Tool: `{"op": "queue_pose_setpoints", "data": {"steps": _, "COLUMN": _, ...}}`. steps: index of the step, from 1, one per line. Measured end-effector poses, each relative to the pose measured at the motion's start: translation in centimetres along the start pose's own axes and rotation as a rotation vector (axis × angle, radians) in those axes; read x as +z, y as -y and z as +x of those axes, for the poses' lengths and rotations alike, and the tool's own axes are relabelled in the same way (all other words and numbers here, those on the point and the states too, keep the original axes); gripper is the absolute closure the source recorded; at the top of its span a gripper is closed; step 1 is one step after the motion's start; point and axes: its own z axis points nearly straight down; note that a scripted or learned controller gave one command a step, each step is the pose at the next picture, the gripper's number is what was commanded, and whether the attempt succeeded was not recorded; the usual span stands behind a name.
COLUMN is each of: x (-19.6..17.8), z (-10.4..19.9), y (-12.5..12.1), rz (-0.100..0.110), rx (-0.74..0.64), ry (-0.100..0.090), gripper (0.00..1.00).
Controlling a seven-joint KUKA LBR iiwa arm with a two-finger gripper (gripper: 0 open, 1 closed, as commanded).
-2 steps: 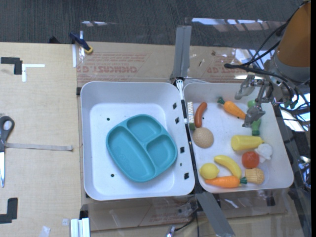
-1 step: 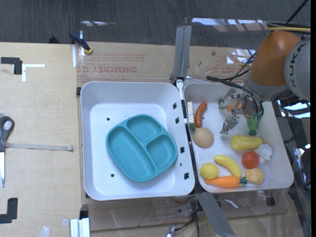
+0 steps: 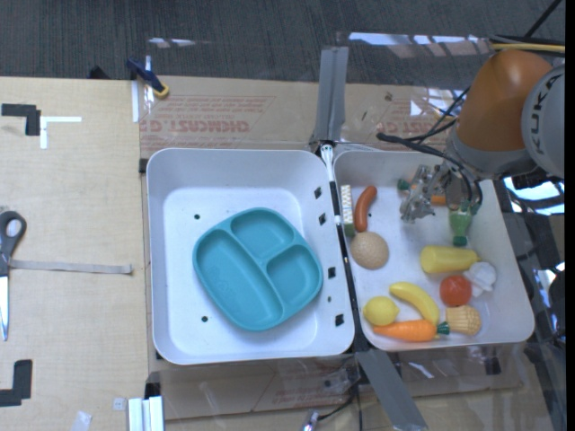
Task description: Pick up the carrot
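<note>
Orange is what I'm hunting for, and from the overhead camera I spot it straight away: the carrot (image 3: 406,331) lies flat along the near edge of the right bin (image 3: 514,323), its green top pointing right toward a corn cob (image 3: 464,320), with a lemon (image 3: 380,311) just beside its tip and a banana (image 3: 416,299) curving just above it.

My gripper (image 3: 420,201) sits high in that same bin, toward the far side, well apart from the carrot. Whether it is clenched or released I cannot tell from this angle; the metalwork blurs together and I see nothing clearly caught in it. A small green and orange item stands just to its right, too muddled for me to name.

Between the gripper and the carrot lie a yellow pepper (image 3: 447,259), a tomato (image 3: 455,289), a beige egg-like ball (image 3: 368,250) and a red sausage (image 3: 363,206) off to the left. The left bin (image 3: 171,330) carries a teal divided plate (image 3: 258,268).

My read: I'm in the approach step, nothing grasped yet. The next move calls for travelling toward the near wall, lining up across the carrot's narrow body, and descending between banana and bin wall. It's crowded there, so I judge a nudge of the lemon or corn likely.
</note>
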Motion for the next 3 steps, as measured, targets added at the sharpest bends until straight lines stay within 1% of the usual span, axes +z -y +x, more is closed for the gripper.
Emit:
{"op": "queue_pose_setpoints", "data": {"steps": 1, "x": -4.3, "z": 0.9, "y": -4.7, "rz": -0.003, "rx": -0.373, "ry": -0.005, "gripper": 1.00}}
{"op": "queue_pose_setpoints", "data": {"steps": 2, "x": -5.2, "z": 0.3, "y": -0.8, "rz": -0.002, "rx": -0.185, "ry": -0.006, "gripper": 1.00}}
{"op": "queue_pose_setpoints", "data": {"steps": 3, "x": -5.2, "z": 0.3, "y": -0.8, "rz": -0.002, "rx": -0.186, "ry": -0.007, "gripper": 0.00}}
